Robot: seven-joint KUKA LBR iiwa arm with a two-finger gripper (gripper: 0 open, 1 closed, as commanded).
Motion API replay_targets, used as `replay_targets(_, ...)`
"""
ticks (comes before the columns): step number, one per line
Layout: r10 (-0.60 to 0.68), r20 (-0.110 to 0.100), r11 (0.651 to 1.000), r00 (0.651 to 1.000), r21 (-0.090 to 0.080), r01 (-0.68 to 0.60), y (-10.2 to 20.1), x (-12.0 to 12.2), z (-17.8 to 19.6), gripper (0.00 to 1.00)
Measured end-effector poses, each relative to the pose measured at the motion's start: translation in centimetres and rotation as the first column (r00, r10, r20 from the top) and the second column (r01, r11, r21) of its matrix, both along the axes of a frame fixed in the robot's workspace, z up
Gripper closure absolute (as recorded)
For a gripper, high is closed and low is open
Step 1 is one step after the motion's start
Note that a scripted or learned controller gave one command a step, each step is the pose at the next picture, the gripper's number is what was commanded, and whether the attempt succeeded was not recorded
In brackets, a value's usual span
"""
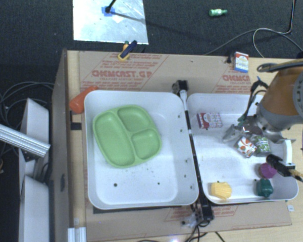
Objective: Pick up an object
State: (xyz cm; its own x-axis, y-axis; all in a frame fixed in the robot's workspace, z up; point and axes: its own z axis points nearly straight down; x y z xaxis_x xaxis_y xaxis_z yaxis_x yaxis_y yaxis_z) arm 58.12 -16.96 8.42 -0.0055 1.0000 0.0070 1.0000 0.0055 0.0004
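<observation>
Red lettering on the cardboard tabletop (141, 67) looks like "CHEMCAST GP", as far as I can read it. My hand (236, 133) hangs beside a red-and-white packet (246, 145) in the right bin (212, 150); its grip I cannot tell.

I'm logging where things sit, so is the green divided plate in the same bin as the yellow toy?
No, the green divided plate lies in the left bin, the yellow toy in the right bin.

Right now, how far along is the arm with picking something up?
Done: the gripper has reached into the right bin, beside the red-and-white can.
In hand: nothing visibly between its fingers.
Left: grasping and lifting. The can, small carton, yellow piece, purple piece and green piece all lie in the bin.
</observation>
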Motion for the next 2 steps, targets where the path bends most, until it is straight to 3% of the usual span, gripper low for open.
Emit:
replay_targets(1, -0.001, 0.003, 1.000, 1.000, -0.004, 0.001, -0.20, 0.05, 1.09, 1.00)
replay_targets(2, 0.001, 0.004, 1.000, 1.000, -0.002, -0.001, -0.02, 0.10, 1.07, 0.00)
